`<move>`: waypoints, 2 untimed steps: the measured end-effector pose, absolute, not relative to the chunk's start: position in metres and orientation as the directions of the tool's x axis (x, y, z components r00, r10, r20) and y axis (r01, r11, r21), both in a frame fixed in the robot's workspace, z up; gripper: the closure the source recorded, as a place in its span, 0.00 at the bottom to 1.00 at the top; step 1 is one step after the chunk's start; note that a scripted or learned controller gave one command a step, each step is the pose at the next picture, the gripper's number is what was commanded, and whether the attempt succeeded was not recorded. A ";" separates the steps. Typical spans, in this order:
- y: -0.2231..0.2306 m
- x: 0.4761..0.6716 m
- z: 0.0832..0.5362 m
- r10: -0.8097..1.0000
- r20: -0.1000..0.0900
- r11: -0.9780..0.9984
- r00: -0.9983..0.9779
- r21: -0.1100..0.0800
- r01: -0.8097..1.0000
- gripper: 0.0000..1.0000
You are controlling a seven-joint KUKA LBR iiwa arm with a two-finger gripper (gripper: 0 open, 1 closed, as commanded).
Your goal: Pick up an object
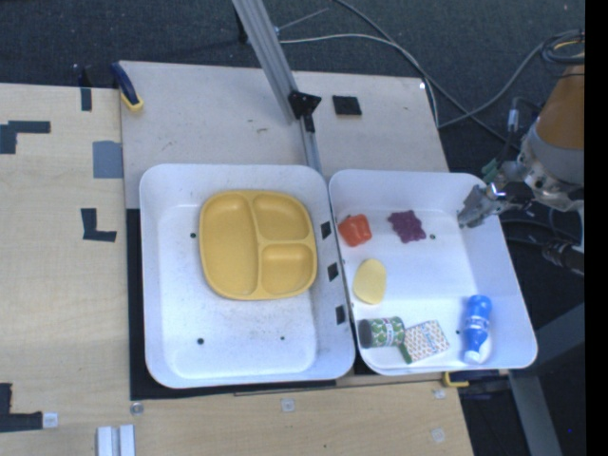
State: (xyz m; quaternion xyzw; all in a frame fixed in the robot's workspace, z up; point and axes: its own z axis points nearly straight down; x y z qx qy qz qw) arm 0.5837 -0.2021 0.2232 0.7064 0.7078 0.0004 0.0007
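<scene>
Currently the grey two-finger gripper (475, 207) hangs over the upper right rim of the right-hand shallow white bin (503, 283), at the end of the grey arm with the orange band (562, 112) that reaches in from the right. Whether its tips are spread or pressed together I cannot tell at this size; nothing is seen between them, so I judge that no object is held.

Candidates for the pick all lie in that right bin. A small red block-like toy (354, 229) sits near the bin's left wall, a purple bumpy toy like a bunch of grapes (407, 225) lies just right of it, and a pale yellow rounded piece (370, 280) rests below the red one, apart from both. Along the bottom wall a dark green patterned can (382, 332) lies on its side, touching or nearly touching a tilted patterned packet (425, 340), with a blue and white bottle (477, 328) lying in the lower right corner.

Beside it, the left white bin (171, 255) carries a yellow divided plastic plate (257, 244), flat and hard to grip at its rim.

Nearest the gripper is the purple toy, standing free with room around it, so it seems the easiest choice; the can and packet crowd each other and the wall.
</scene>
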 end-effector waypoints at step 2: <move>-0.104 0.588 0.230 1.000 0.002 0.007 -0.007 0.000 1.000 1.00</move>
